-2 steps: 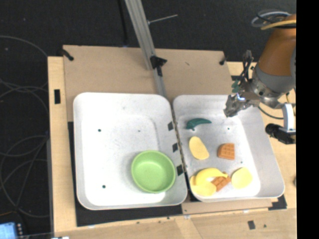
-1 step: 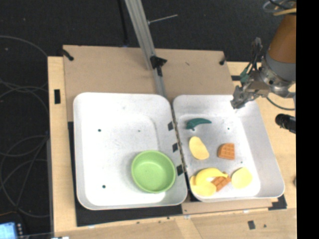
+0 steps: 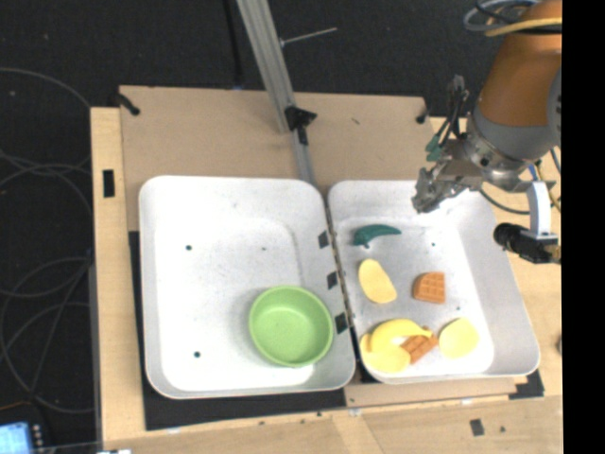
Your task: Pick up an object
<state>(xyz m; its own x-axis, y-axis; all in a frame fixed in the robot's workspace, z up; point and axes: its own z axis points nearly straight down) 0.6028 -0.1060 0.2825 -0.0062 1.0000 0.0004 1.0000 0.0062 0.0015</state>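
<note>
The right bin (image 3: 492, 244) holds a teal curved piece (image 3: 375, 235) near its far left, a pale yellow oval (image 3: 376, 282), an orange waffle-like square (image 3: 429, 288), a yellow round piece (image 3: 458, 338) and a yellow shape with a small orange piece on it (image 3: 397, 343). My gripper (image 3: 427, 197) hangs over the far right part of this bin, to the right of and above the teal piece. I see nothing between its fingers. A green bowl (image 3: 290, 324) sits in the left bin (image 3: 189, 244) at its near right corner.
A grey metal pole (image 3: 269, 60) slants from the top of the view down to the gap between the bins. The bins rest on a tan board (image 3: 189, 130). A black fitting (image 3: 525, 239) sticks out over the right bin's right rim.
</note>
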